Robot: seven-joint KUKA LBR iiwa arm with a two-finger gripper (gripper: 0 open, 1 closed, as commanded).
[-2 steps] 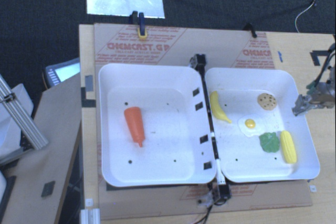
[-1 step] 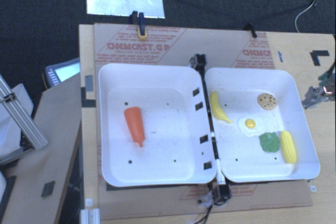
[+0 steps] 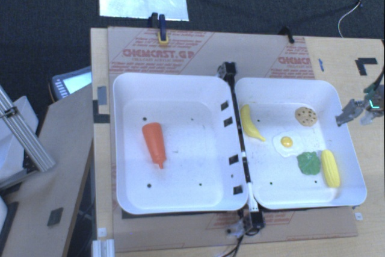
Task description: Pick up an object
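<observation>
The gripper [image 3: 356, 110] is seen at the right bin's [image 3: 346, 189] rim; probably nothing is held, but its opening cannot be told. The cookie [image 3: 305, 115] lies nearest.

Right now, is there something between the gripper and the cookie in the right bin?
Nothing visible is in the way. The gripper sits at the right rim of the right bin, and the cookie lies just to its left on bare bin floor. The egg, the banana and the corn lie off that line.
</observation>
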